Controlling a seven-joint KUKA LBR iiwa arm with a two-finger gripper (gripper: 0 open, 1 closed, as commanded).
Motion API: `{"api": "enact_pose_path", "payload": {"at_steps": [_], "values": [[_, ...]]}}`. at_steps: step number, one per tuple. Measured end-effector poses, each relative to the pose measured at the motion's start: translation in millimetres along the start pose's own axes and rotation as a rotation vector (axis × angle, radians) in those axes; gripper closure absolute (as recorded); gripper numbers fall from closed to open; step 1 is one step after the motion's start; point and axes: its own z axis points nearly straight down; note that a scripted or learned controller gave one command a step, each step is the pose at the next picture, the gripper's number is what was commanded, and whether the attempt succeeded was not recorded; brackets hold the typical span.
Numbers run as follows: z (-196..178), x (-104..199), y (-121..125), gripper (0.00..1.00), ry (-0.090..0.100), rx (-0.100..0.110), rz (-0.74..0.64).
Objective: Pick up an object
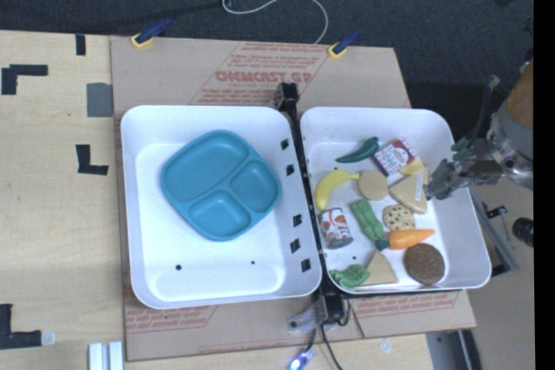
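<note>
The right bin (458, 221) holds several toy foods: a yellow banana (331, 185), a green pepper (357, 152), a red and white packet (392, 157), a tan round piece (373, 185), a pale cheese wedge (411, 193), a small can (336, 226), a chip cookie (397, 217), an orange carrot (409, 237) and a brown patty (425, 263). My gripper (444, 178) hangs over the bin's right side, just right of the cheese wedge. I see nothing held in it.
The left bin (143, 212) carries a blue divided plate (220, 184). A dark divider with clips (297, 186) runs between the bins. Both stand on a cardboard sheet (260, 74). The arm's wrist (512, 143) reaches in over the bench's right edge.
</note>
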Motion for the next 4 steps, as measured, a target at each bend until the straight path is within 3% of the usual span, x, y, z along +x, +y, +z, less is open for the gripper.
{"api": "enact_pose_path", "payload": {"at_steps": [1,2,3,4], "values": [[-164.1,-12.7,-3.4,1.0,-0.007,-0.021,0.001],[-261.1,-22.5,-4.3,1.0,-0.005,-0.015,0.001],[-254.3,42.1,-3.9,1.0,0.0,-0.003,-0.005],[-254.2,138.4,-4.0,1.0,0.001,-0.002,-0.009]]}}
